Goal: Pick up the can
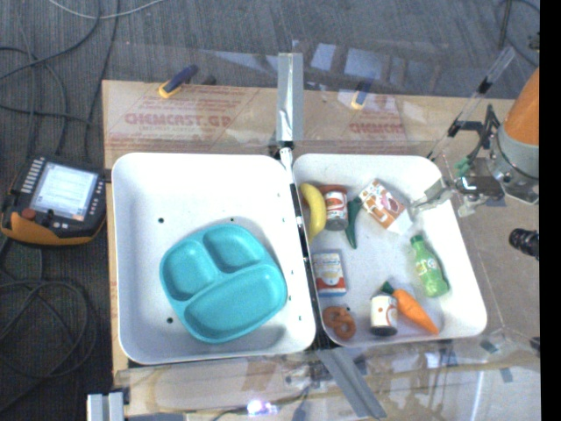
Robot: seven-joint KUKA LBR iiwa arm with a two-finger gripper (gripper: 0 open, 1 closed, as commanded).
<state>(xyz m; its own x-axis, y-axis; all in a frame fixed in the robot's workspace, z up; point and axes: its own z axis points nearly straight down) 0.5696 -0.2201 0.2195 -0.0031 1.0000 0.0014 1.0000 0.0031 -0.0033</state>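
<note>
One fixed camera hangs above the table (175,117), looking down at a slant from the 6 o'clock side toward 12. It stands far enough to take in both bins (140,191) and the floor (88,33) beyond.

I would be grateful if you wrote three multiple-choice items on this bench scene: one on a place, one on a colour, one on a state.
1. Which bin holds the can?
A. the left bin
B. the right bin
C. neither

2. What colour is the divided plate?
A. red
B. yellow
C. turquoise

3. Where is the end effector relative to the can?
A. closed around it
B. apart from it, near the right bin's upper right corner
C. pressing on its top

Answers: B, the can lies in the right bin beside the banana; C, the plate in the left bin is turquoise; B, bin floor and a carton lie between them.
</note>
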